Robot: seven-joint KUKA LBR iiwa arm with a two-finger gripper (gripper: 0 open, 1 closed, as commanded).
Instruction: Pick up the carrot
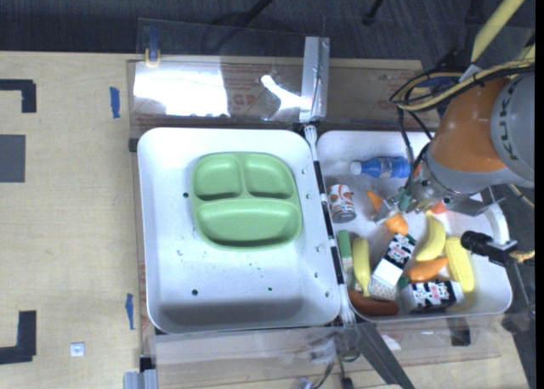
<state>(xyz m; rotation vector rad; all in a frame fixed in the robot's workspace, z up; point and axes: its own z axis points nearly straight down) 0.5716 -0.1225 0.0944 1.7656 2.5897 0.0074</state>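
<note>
Where the right bin (501, 294) is crowded | carrot (426, 268) orange, slim, lying flat | claw (414, 201) state unclear

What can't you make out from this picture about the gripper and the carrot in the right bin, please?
- Gripper, camera view: the arm's wrist covers it from above, so its finger state is unreadable.
- Carrot: an orange piece lies among bananas and cartons; another orange bit sits nearer the gripper. Too small to tell which is the carrot.
- Right bin: the arm hides its upper right part.
</note>
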